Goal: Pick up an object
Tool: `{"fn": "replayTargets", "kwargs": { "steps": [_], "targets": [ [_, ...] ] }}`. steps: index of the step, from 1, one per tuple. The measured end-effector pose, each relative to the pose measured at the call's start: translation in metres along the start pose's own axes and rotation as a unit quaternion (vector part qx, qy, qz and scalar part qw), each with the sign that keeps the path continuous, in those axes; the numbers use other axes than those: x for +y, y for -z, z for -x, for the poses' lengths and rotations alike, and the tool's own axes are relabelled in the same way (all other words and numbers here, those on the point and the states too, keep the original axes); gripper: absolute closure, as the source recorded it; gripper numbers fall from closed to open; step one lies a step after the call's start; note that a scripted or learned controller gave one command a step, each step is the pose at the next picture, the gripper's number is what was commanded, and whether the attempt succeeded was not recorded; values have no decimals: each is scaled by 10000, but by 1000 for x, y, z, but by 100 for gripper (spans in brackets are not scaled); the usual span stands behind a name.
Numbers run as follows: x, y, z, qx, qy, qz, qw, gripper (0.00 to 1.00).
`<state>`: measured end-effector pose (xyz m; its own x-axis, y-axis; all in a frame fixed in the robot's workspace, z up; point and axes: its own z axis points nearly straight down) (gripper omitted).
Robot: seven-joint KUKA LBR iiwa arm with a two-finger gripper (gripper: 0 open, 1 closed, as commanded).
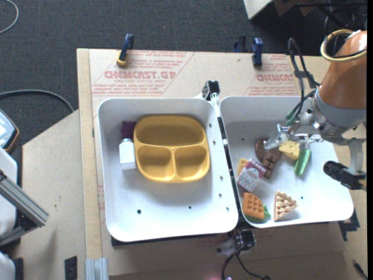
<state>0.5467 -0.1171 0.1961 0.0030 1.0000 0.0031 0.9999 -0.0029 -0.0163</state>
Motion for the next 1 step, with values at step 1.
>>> {"fn": "replayTargets", "kwargs": {
  "steps": [1],
  "targets": [
    [3, 8, 0, -10, 13, 73, 10000, 0]
  ]
}}
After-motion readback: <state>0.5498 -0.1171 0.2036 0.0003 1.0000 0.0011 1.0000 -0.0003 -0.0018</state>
